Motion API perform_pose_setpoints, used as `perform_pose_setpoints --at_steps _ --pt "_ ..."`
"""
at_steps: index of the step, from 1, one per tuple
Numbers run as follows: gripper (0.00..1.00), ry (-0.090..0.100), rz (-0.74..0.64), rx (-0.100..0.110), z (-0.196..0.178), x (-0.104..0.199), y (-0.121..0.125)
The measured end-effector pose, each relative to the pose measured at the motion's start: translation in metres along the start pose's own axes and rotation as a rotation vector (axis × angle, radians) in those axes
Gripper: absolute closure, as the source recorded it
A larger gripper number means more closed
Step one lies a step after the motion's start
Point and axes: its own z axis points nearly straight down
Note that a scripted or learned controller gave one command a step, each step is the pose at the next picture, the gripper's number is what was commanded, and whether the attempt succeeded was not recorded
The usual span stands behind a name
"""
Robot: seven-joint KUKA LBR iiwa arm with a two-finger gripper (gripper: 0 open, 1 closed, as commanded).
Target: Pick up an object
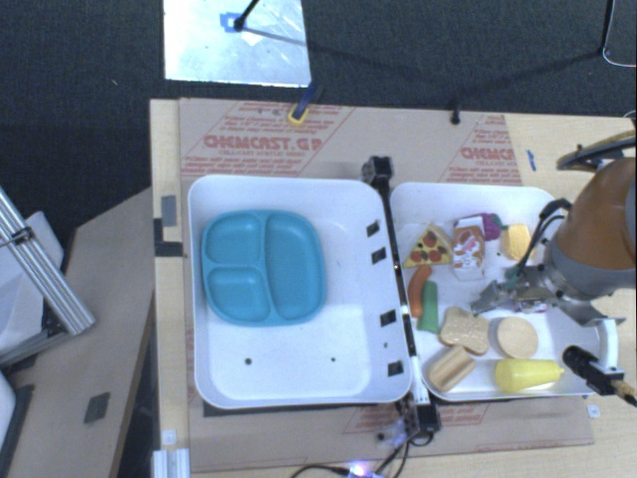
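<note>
Jaws: you cannot tell their state; metal gripper (pixel 495 297) hovers in right white bin (pixel 453 189) above round tan biscuit (pixel 517 338).

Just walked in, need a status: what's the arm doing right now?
The arm's gripper is down in the right bin, among toy food: pizza slice, bread slice, round cracker, yellow piece. Nothing visibly sits between its fingers. The left bin holds a blue divided plate.

Blue tray (pixel 264 267); yellow lemon (pixel 528 372)
</note>
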Motion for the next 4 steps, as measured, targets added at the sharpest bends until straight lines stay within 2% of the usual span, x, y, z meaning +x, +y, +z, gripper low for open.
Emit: perform_pose_setpoints --at_steps 1,2,3,4 --pt "1.0 0.001 -0.001 0.0 -0.009 0.001 0.0" --pt "1.0 0.001 -0.003 -0.001 -0.066 -0.001 -0.007" --pt "1.0 0.0 -0.004 -0.003 -0.12 -0.001 -0.005" --pt "1.0 0.004 -0.009 0.002 -0.111 0.051 0.0"
